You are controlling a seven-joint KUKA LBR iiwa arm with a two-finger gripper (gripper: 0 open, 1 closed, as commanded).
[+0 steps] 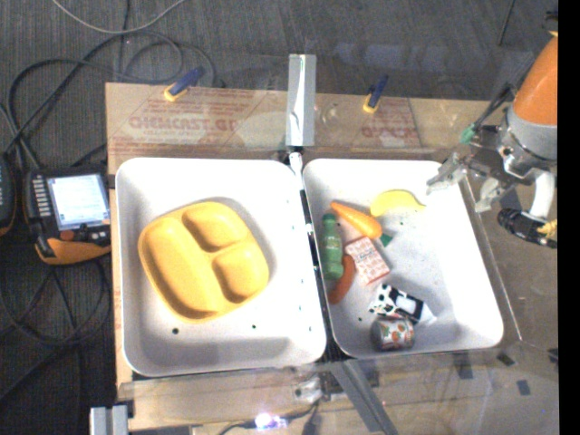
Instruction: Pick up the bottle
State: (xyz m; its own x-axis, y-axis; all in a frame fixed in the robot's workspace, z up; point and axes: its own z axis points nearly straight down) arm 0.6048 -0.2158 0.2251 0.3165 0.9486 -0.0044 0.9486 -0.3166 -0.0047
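table [181,120] carries two white bins side by side. left bin [136,333] holds a yellow divided tray [207,259], three compartments, sitting roughly mid-bin. right bin [467,279] holds the clutter. arm [544,98] comes in at the upper right, orange band above the grey wrist, parked over the right bin's top-right rim. claw [462,178] hangs just outside or over that corner, well apart from the items, nothing between its fingers; can't tell if they're apart or together at this resolution. bottle [333,243], green, lies on its side along the right bin's left wall, long axis running up-down in the view. orange carrot-shaped piece [356,218] lies tilted just beside its top end, another orange-red piece [342,284] at its lower end. red-and-white carton [366,260] touches the bottle's right side. yellow banana-like piece [396,202] sits near the bin's top middle. black-and-white cow-pattern item [397,304] lies lower, with a small can [392,333] just below it, near the bottom wall
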